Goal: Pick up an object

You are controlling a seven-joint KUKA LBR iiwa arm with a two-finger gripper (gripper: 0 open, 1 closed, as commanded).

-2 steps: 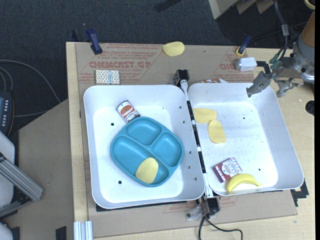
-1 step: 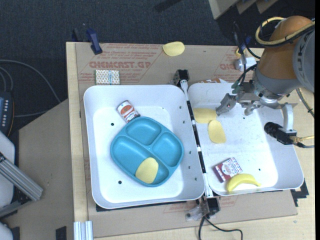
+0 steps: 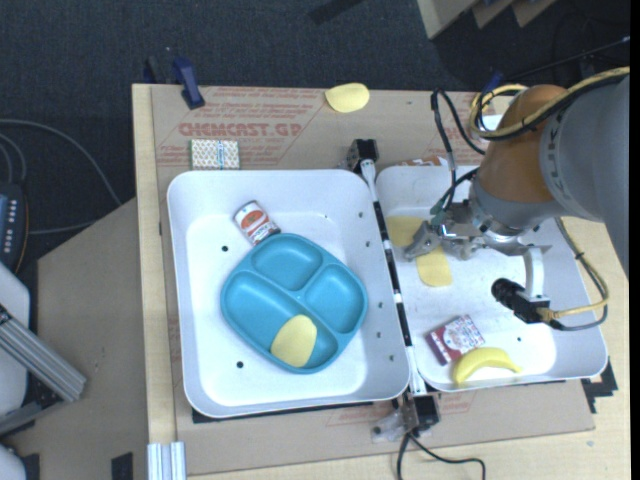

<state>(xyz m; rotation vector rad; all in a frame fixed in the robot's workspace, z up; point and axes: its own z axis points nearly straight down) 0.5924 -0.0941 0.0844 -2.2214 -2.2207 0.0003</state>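
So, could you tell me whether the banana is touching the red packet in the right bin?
Touching: the camera view shows the banana lying against the lower edge of the red packet, with no white bin floor between them.

- My one camera sits fixed above the bench, looking down at a slant.
- It is far enough back that I see both white bins: the left bin and the right bin.
- The arm enters from the right.
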